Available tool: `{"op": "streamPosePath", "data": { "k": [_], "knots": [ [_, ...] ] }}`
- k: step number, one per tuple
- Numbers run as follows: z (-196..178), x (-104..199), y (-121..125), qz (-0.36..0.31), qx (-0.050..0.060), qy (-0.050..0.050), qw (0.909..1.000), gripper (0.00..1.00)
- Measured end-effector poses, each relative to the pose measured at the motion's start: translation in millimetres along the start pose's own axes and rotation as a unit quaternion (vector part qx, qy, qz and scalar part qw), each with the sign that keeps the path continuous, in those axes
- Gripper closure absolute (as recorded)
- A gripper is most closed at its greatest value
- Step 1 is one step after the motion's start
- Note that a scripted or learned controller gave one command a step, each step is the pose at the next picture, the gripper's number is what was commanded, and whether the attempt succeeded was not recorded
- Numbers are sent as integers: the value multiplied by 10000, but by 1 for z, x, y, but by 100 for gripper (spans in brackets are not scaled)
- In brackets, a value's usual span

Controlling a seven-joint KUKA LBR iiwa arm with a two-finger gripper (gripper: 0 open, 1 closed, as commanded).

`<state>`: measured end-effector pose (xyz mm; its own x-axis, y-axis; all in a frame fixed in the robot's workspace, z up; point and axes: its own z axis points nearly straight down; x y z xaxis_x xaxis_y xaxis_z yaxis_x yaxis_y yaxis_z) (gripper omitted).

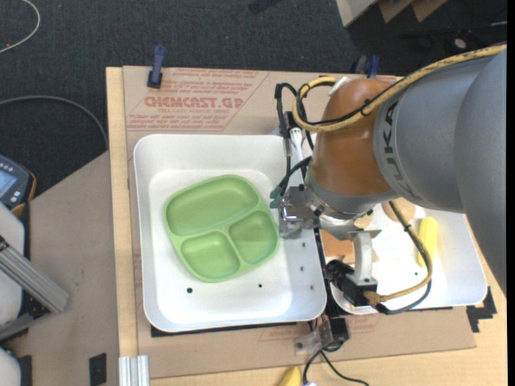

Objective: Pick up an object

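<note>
Near edge: the brown board-covered worktop is carrying two shallow white plastic bins side by side.

Left bin: two small dark specks are sitting on the bare floor toward the near wall, at about 6 o'clock from the plate. Just beyond them the pale green three-compartment plastic plate is lying flat in the middle of the bin, turned a little askew. Its big compartment is facing 11 o'clock and the two small ones are facing 5 o'clock.

Right bin: the arm is covering most of it. A narrow yellow object is lying on the white floor, running roughly 12 to 6 o'clock and partly crossed by a cable. Cannot tell what it is.

Tool: it is hanging at the plate's 3 o'clock rim, over the wall where the two bins are meeting. Cannot tell whether it is wide or narrow, nor whether it is touching the plate. Nothing is showing in its grasp.

Behind the tool the grey arm is reaching in from 3 o'clock, its orange band bulging above the wrist.

Far side: red printed lettering is running across the bare board beyond the left bin. A blue clamp is gripping the board's far edge at about 11 o'clock.
</note>
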<state>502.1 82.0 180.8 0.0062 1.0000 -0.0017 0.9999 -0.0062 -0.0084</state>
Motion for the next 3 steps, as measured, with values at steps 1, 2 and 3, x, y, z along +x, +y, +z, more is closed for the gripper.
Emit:
{"op": "streamPosePath", "data": {
  "k": [1,2,3],
  "knots": [
    [-315,9,9,-42,-154,31,9999,100],
    [-357,66,-27,-63,-78,25,9999,100],
    [-355,126,6,-51,-70,18,10000,100]
  ]
}}
